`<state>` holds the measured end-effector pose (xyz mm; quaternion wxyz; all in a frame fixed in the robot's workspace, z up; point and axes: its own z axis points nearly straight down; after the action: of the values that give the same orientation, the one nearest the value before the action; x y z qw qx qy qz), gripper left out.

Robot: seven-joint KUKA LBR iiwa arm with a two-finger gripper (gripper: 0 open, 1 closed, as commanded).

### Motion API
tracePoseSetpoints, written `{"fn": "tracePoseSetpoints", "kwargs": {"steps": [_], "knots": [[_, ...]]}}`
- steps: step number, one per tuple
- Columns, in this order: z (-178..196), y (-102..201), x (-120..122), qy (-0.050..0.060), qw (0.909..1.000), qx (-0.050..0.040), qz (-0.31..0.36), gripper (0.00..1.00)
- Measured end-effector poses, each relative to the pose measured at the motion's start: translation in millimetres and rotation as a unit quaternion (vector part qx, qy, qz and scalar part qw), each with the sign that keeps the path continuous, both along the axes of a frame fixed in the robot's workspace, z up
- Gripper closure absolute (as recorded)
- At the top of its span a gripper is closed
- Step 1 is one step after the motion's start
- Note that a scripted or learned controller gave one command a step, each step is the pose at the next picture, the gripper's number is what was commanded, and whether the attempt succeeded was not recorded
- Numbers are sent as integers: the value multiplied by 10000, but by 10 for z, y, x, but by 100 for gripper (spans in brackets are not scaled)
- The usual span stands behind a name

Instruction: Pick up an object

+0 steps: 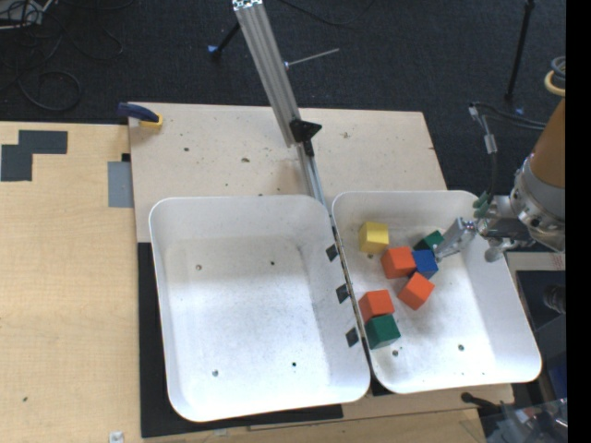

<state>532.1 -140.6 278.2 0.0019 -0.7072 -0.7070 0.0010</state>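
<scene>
Right bin (499, 358): three orange, two green, one yellow, one blue cube; claw (450, 242) state unclear.

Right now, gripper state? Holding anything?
Gripper: cannot tell open or closed. It sits low in the right bin, by the dark green block and blue block. No block visibly held.

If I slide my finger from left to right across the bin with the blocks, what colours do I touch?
Yellow block → orange block → green block → orange block → orange block → blue block → pincer coming in from the right. A dark green block beside the blue one overlaps it, so I left it out.
</scene>
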Motion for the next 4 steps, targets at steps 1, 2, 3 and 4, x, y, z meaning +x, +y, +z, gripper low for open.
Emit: {"fn": "tracePoseSetpoints", "kwargs": {"steps": [1, 2, 3, 4], "knots": [[1, -6, -1, -4, 10000, -1, -14, 0], [-453, -53, 20, 18, 10000, 1, -7, 0], [-1072, -59, -68, 31, 10000, 6, -7, 0], [-1569, -56, 9, 22, 10000, 6, -12, 0]]}}
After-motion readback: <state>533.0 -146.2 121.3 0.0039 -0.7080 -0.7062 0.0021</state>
